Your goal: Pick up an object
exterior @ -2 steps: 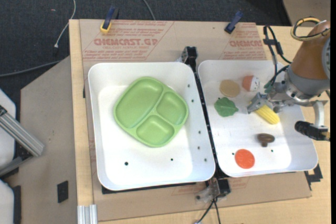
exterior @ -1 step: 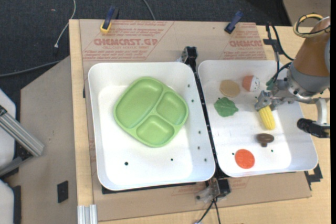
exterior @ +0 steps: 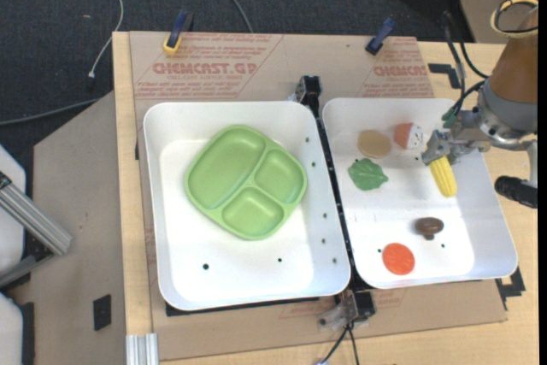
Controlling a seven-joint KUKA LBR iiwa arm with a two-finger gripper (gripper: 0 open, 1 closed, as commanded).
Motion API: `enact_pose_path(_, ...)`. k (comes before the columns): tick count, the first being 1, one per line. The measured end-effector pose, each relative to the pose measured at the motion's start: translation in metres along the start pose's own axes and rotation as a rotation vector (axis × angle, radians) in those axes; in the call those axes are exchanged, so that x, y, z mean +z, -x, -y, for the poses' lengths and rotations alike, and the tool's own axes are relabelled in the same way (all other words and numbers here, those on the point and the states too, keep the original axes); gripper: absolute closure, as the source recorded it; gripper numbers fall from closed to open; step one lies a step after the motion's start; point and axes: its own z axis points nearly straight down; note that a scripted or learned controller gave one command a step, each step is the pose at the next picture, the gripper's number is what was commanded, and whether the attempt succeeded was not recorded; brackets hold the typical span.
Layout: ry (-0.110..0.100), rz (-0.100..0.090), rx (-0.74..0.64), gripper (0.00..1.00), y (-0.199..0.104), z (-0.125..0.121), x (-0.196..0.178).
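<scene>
Over the right bin [exterior: 487, 261], the gripper [exterior: 446, 148] hangs at the far right side, just above the far end of a yellow corn cob [exterior: 443, 175]. Whether its fingers are spread or clenched, or touch the corn at all, cannot be told at this size. The corn lies flat on the bin floor, its long axis running from far to near with a slight lean to the right.

Other things share that bin: a tan round piece [exterior: 373, 144] and a small red-and-white piece [exterior: 408, 135] toward the far edge, a green leaf [exterior: 367, 175] to the left, a brown piece [exterior: 429, 226] nearer, and a red-orange disc [exterior: 397, 258] nearest.

The left bin [exterior: 171, 269] holds a green divided plate [exterior: 246, 181], set at a slant. Both bins rest on the tabletop [exterior: 137, 184].
</scene>
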Motion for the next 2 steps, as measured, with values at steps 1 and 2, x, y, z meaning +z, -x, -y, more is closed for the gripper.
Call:
enact_pose_path(1, 0.001, 0.001, 0.000, 1.00, -0.003, 0.004, -0.059)
enact_pose_path(2, -0.002, 0.000, 0.001, 1.00, -0.003, 0.003, -0.075)
